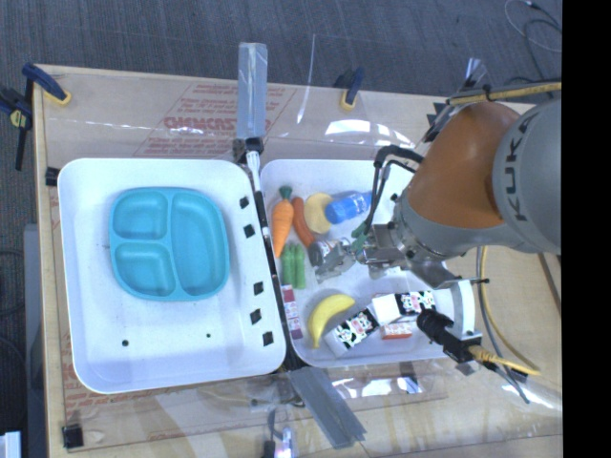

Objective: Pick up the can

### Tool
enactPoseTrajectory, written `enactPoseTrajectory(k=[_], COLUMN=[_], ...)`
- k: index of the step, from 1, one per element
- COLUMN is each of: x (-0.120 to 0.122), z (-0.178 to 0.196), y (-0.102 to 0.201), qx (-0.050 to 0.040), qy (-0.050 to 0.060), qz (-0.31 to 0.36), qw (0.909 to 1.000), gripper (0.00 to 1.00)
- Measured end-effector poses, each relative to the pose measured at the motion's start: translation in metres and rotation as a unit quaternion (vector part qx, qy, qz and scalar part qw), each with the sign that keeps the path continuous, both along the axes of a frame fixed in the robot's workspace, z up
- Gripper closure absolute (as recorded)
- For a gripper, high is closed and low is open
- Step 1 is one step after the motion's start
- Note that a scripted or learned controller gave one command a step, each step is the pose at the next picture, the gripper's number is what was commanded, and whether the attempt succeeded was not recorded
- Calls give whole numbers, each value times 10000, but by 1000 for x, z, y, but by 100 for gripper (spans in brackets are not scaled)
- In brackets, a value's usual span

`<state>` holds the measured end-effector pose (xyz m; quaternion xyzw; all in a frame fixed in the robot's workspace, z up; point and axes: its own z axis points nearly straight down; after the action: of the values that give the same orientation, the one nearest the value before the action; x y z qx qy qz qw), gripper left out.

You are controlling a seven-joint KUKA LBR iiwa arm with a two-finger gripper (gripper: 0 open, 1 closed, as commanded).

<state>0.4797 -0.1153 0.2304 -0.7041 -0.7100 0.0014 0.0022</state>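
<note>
My gripper (331,253) hangs low over the middle of the right bin (315,173), just right of a green item (294,265) and a carrot (283,222). A blue cylinder (346,206) lies on its side beside a yellow lemon (317,210), up and right of the gripper. It is the most can-like shape I see, though I cannot tell whether it is the can. The arm's grey and orange body (468,179) covers the bin's right part.
A yellow banana (327,313), two cow-patterned cartons (353,330) (416,301) and a small white box (387,307) lie near the right bin's front. The left bin (81,351) holds a blue divided plate (170,243). A black-marked divider (260,265) separates the bins.
</note>
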Motion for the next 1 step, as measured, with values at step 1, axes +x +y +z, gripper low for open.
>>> enactPoseTrajectory(k=[1], x=[57], z=[-21], y=[-6], qx=[-8], qy=[-6], qz=[-248], qw=[9997], gripper=[0])
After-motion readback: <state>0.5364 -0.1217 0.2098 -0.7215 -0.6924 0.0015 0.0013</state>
